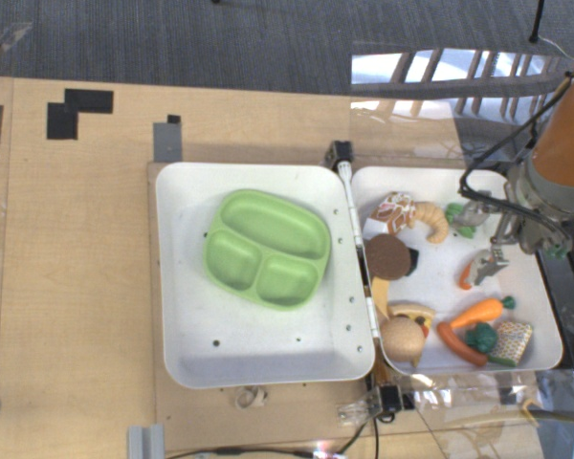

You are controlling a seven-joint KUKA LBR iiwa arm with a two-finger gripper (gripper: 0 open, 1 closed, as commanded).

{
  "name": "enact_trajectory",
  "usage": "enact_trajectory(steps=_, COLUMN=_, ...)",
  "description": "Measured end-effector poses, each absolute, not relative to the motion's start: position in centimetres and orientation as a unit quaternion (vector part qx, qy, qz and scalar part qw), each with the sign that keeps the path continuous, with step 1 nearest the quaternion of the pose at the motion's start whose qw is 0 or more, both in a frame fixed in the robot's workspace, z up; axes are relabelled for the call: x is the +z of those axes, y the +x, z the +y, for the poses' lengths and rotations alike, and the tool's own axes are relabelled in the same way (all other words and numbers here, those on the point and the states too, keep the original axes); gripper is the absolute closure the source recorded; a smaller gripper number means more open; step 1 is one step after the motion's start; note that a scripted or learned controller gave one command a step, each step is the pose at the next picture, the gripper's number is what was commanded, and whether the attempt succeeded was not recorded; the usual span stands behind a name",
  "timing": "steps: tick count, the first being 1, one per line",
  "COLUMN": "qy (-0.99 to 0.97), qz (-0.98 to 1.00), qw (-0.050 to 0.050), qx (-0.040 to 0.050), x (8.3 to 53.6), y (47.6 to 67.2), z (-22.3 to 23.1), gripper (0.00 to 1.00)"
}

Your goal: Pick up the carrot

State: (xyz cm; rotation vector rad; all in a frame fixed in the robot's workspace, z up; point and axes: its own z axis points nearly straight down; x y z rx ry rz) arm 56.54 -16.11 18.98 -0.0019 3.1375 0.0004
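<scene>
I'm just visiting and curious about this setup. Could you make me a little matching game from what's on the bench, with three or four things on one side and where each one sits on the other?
Things:
1. green divided plate
2. carrot
3. croissant
4. brown round patty

Places:
A. near the front right corner of the right bin, beside a red sausage
B. lying in the left bin
C. toward the back of the right bin, next to an iced doughnut
D. against the right bin's left wall, by the divider

Pairs: 1-B, 2-A, 3-C, 4-D
</scene>
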Motion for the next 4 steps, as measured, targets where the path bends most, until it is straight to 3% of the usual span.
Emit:
enact_trajectory(steps=1, qy=0.08, qz=0.997, qw=0.008, qx=0.0005, x=8.9, y=53.9, z=-18.8, gripper=0.0)
enact_trajectory(steps=2, qy=0.071, qz=0.997, qw=0.01, qx=-0.0005, x=8.9, y=49.5, z=-20.4, gripper=0.0)
enact_trajectory(steps=3, qy=0.24, qz=0.971, qw=0.009, qx=0.0002, x=8.9, y=51.5, z=-15.6, gripper=0.0)
enact_trajectory(steps=4, qy=0.237, qz=0.972, qw=0.011, qx=0.0011, x=9.8, y=51.8, z=-15.5, gripper=1.0)
